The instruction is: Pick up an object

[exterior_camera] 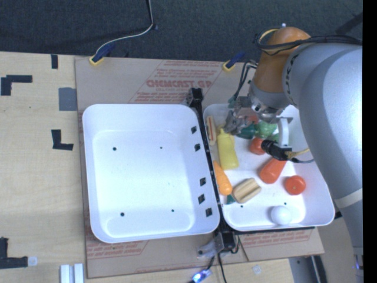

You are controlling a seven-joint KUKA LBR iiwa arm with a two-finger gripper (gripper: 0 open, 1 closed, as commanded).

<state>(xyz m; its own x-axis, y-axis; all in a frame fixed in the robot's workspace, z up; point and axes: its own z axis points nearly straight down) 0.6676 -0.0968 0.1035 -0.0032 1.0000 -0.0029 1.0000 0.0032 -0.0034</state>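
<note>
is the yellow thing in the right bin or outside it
In. The yellow thing lies inside the right bin, near its left wall.

**Pincer low over the crowded right bin**

The pincer (238,119) sits at the right bin's (312,217) far end, just beside a yellow block (227,150). Nearby lie an orange carrot (222,179), a bread roll (246,190), a red tomato (294,185) and a white ball (281,214). The left bin (141,122) adjoins it.

Green item (266,128) half hidden behind hand (238,120)
</note>
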